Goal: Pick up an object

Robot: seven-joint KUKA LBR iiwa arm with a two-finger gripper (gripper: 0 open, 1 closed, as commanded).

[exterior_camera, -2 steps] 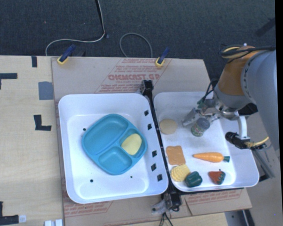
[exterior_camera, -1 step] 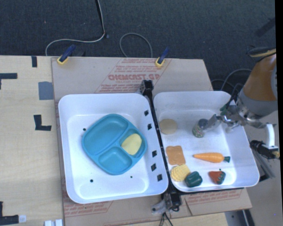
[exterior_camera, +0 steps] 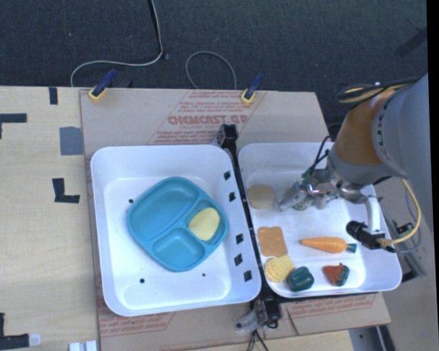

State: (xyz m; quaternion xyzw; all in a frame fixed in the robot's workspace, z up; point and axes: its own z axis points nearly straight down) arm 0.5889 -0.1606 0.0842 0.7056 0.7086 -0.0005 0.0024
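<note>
Right bin: gripper low, finger state unreadable; tan disc at its 9 o'clock; carrot at 5. Left bin: blue plate.

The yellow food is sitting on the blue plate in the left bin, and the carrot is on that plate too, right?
Not quite. The camera view shows the carrot lying in the right bin, not on the blue plate. The yellow food is on that plate in the left bin.
</note>
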